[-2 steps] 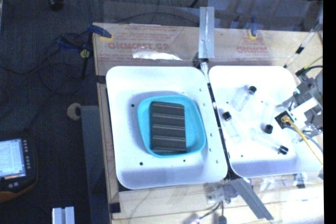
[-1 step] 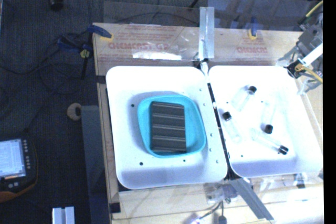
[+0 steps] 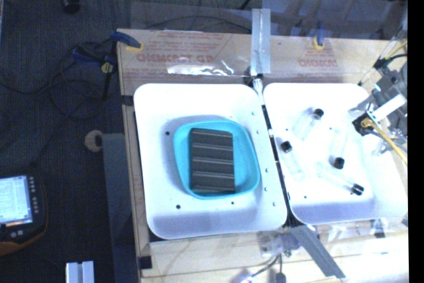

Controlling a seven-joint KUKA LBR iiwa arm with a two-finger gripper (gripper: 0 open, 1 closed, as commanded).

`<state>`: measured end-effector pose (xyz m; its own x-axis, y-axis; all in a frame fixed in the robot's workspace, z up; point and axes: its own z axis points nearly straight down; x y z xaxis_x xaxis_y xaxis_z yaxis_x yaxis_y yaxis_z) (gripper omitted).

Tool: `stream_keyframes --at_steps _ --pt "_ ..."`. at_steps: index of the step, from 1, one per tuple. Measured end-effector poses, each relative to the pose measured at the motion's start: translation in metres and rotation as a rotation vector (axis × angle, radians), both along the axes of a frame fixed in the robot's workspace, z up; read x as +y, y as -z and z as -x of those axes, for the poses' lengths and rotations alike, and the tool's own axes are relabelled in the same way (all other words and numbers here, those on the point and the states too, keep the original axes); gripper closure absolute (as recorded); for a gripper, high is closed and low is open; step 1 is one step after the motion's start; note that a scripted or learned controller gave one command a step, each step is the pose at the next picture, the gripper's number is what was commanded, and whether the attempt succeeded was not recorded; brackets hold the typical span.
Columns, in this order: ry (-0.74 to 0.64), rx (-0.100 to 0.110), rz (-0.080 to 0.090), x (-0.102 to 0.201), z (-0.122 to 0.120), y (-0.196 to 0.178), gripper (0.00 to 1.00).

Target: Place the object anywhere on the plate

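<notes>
A blue plate (image 3: 246,154) sits in the middle of the left white bin (image 3: 154,116). A dark grey ribbed block (image 3: 212,160) lies flat on the plate and covers most of its middle. Several clear vials with black caps lie scattered in the right bin (image 3: 331,97): one near the back (image 3: 307,122), one by the left wall (image 3: 287,149), one in the middle (image 3: 338,160) and one towards the front (image 3: 346,183). My gripper (image 3: 382,107) hangs over the right bin's far right side, mostly cut off by the view's edge, with nothing seen in it.
A metal strip (image 3: 260,43) stands at the back between the two bins. A wooden bench board (image 3: 192,50) runs behind them. Blue and yellow clamps (image 3: 106,53) grip its left corner. Cables and stands lie on the dark floor.
</notes>
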<state>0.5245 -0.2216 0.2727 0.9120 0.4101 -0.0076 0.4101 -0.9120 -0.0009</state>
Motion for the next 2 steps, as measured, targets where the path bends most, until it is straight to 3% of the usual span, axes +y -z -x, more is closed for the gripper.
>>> stream_keyframes --at_steps 1,2 --pt "0.077 0.000 -0.002 -0.003 0.040 -0.027 0.00" --pt "0.221 -0.003 0.003 -0.003 0.039 -0.114 0.00"
